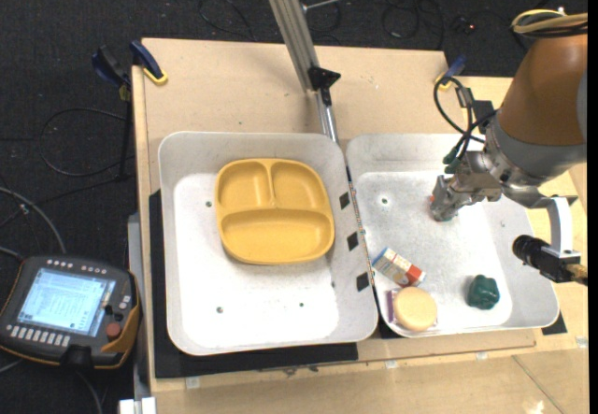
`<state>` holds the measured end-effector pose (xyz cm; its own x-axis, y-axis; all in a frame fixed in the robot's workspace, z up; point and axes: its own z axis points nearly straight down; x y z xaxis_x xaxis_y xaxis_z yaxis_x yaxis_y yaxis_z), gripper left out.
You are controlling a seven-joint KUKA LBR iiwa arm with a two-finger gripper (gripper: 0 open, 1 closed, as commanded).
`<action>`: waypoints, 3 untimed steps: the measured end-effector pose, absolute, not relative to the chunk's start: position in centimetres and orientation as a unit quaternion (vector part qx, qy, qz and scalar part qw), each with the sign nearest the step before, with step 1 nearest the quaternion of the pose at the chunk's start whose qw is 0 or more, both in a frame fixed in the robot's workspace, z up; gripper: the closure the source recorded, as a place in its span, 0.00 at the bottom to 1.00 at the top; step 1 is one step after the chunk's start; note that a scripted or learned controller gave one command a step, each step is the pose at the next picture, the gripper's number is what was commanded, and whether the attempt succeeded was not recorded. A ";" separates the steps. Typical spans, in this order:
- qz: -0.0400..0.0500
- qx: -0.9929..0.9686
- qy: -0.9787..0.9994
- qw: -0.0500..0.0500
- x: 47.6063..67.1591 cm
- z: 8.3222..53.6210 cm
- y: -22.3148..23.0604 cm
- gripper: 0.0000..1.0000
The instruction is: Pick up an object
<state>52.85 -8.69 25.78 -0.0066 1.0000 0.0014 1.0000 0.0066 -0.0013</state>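
My gripper (pixel 447 205) hangs low over the middle of the right bin (pixel 411 169), pointing down at its bare floor. Three small things lie along that bin's front: a small red, white and orange box (pixel 397 265), a round tan and pink disc (pixel 415 307) at the front left corner, and a dark green lump (pixel 483 292) to the right. The gripper is well behind all three and touches none of them. A yellow divided plate (pixel 274 211) sits in the left bin (pixel 187 309).
A slanted metal pole (pixel 291 15) rises from the back of the bench, between the two bins. A teach pendant (pixel 65 309) lies on the floor at the left. Clamps sit at the bench's back corners.
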 end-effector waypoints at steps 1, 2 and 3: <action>0.000 -0.704 -0.710 0.002 52.0 24.2 -3.8 1.00; -0.001 -0.704 -0.710 0.001 51.5 24.8 1.0 1.00; 0.000 -0.704 -0.710 0.002 50.2 23.9 7.3 1.00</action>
